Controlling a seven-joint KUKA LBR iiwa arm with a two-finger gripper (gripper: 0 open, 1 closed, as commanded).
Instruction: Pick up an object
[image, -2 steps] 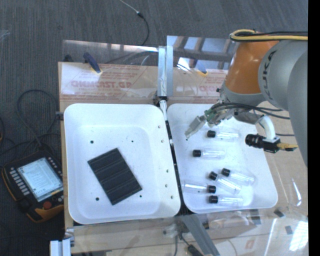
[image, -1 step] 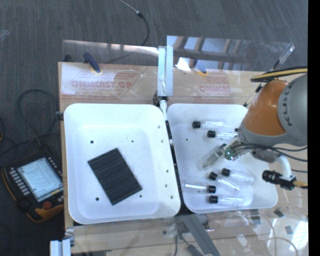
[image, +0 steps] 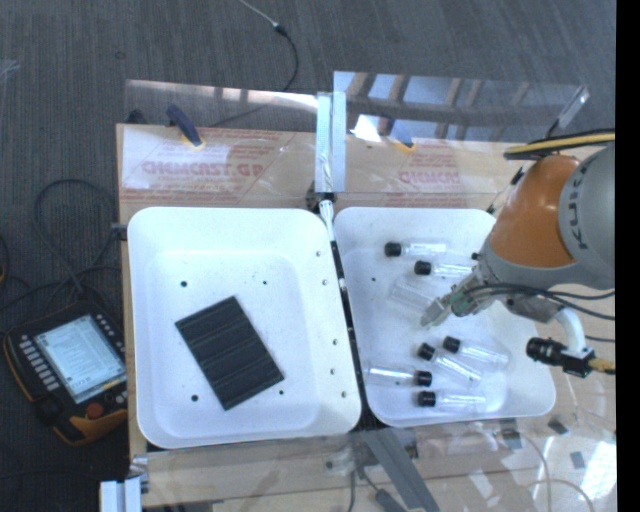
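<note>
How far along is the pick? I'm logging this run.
Nothing looks picked yet. The end effector is low over the right bin, among the clear vials with black caps, which all lie on the bin floor. Whether it has closed on one can't be told. The dark pad lies in the left bin. Grasping and lifting remain.

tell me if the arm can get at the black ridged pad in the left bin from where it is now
Probably yes. The black ridged pad lies flat, alone and uncovered in the left bin; the gripper hangs over the right bin.
</note>
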